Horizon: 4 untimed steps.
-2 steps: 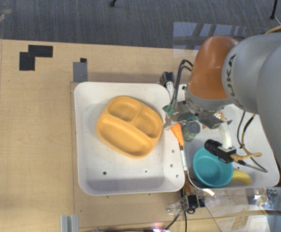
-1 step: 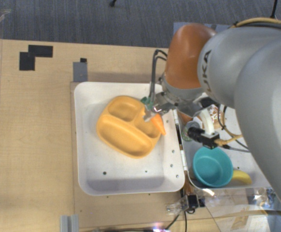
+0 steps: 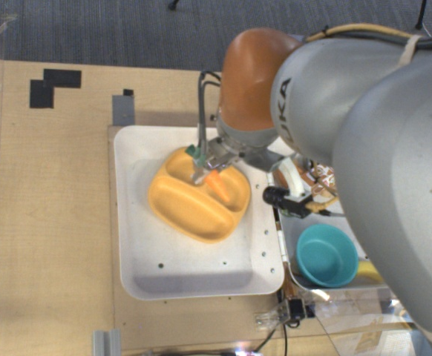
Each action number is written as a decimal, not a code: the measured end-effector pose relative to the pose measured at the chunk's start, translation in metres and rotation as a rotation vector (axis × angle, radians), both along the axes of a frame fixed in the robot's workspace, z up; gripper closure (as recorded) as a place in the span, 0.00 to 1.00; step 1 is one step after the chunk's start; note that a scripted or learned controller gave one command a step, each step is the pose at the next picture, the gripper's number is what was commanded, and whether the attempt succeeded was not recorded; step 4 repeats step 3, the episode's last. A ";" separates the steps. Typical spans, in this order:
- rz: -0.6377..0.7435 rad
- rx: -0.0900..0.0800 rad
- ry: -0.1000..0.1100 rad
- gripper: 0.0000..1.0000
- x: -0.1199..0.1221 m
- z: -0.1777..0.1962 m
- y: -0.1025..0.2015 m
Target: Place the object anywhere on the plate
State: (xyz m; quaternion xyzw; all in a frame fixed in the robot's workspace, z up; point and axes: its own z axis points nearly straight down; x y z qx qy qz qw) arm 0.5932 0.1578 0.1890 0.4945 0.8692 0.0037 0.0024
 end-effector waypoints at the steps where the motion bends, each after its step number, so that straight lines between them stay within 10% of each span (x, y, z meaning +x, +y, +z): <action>1: 0.230 -0.001 -0.005 1.00 -0.006 0.074 0.051; 2: 0.417 -0.005 0.006 1.00 0.029 -0.026 0.071; 3: 0.417 -0.003 -0.002 0.00 0.031 -0.021 0.072; 4: 0.417 -0.003 -0.002 0.00 0.031 -0.021 0.072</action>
